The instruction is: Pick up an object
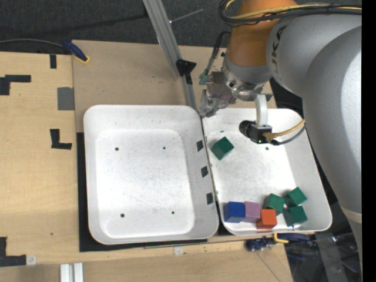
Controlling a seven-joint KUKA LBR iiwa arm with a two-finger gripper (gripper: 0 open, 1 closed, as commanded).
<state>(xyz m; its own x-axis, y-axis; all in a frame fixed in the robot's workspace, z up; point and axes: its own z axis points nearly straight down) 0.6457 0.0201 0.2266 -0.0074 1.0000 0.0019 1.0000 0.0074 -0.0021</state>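
The gripper (210, 107) is seen over the right bin's (311, 157) far left corner; whether its claw is spread or pressed together cannot be told. A green cube (222, 148) lies just below it, apart. Blue (234, 211), lilac (252, 210), orange (268, 217) and green blocks (285, 204) are clustered along the near edge.

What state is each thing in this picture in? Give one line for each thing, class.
Claw: above the right bin's far left corner, fingers unclear.
Lone green block: tilted, resting apart in the right bin.
Block cluster: lying together at the near edge.
Left bin: flat on the bench.
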